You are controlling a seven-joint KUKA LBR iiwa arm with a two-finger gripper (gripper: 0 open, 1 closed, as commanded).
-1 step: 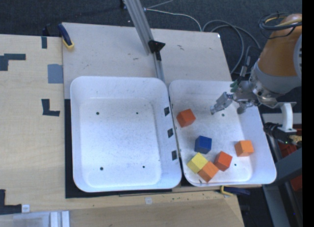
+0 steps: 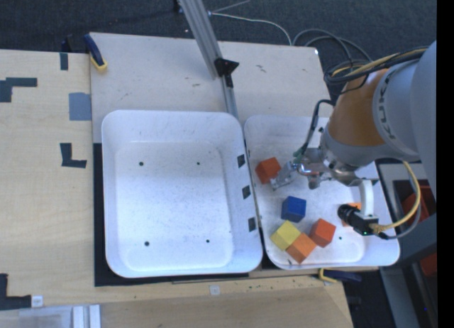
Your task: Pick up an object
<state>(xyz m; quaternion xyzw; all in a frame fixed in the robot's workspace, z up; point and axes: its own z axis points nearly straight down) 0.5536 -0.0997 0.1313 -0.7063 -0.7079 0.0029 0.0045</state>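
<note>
Camera view shows you the gripper [image 2: 284, 179] low in the right bin [image 2: 386, 252], reaching in from 3 o'clock. You cannot tell whether its fingers are open or closed. An orange block [image 2: 267, 170] sits just beside them at 10 o'clock. At 5 o'clock lies a blue block [image 2: 294, 208], then a yellow block [image 2: 286, 234] and two more orange ones.

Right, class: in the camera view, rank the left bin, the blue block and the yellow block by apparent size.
1. Left bin, by far the largest.
2. Blue block and yellow block look alike in size; no ranking between them.
</note>
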